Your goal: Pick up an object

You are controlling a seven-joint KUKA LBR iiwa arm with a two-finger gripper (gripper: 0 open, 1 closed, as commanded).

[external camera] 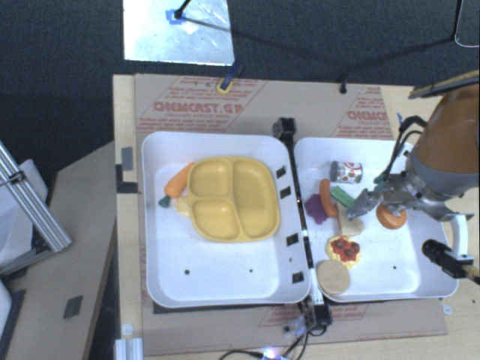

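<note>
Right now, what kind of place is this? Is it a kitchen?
Probably a robot test bench, not a kitchen. A robot arm reaches over two white bins holding toy food, like a carrot and a pizza slice, on a cardboard-covered table.

A cluster of small toy foods was seen in the right white bin (427, 280): a red-and-white can (346, 172) on its side, an orange sausage-like piece (325, 192) beside a purple grape bunch (316, 208), a green block (343, 197), a round orange item (391, 216), a pizza slice (344, 250) and a tan round disc (333, 276) nearest the front rim.
</note>
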